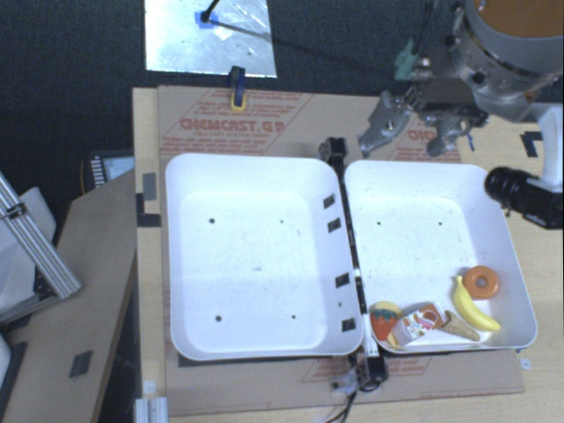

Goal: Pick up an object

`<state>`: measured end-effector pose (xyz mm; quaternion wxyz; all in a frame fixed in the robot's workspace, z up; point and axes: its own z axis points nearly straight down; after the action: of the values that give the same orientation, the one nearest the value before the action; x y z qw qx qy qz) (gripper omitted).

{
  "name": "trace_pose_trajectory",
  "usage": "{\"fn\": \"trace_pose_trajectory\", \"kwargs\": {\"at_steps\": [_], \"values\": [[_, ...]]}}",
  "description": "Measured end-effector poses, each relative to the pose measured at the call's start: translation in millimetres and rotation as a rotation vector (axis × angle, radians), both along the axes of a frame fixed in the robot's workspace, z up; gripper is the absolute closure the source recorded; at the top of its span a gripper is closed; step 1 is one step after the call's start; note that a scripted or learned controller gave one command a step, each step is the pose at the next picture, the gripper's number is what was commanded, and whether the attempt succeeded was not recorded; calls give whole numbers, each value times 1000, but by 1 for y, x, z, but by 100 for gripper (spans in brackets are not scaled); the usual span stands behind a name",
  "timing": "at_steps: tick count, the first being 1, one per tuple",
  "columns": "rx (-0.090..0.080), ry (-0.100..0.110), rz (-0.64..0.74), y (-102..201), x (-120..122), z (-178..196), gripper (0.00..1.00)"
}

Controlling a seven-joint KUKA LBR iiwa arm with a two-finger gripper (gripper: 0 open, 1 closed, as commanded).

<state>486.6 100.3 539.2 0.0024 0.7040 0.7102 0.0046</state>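
While the hand (412, 132) hangs above the far rim of the right bin (414, 210), its two fingers stand apart with nothing between them. All the candidates lie bunched at that bin's near edge, well apart from the hand: a banana (473, 307), an orange ring (481, 281) touching its upper end, a small printed packet (418, 323) and a red-orange fruit (385, 321) beside the divider. They look like light, stiff plastic toys, probably smooth and apt to slip. I judge the banana the best choice, pinched across its narrow middle, since its near side sits close to the bin wall. The left bin (251, 245) rests alongside on the worktop (145, 148).
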Motion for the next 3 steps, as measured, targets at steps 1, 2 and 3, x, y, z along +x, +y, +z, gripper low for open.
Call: {"fn": "trace_pose_trajectory", "kwargs": {"at_steps": [1, 2, 3], "values": [[-6, 22, -8, 5, -1, -237, 0], [-5, 12, -11, -19, 45, -335, 0], [-1, 0, -4, -14, 42, -228, 0]]}}
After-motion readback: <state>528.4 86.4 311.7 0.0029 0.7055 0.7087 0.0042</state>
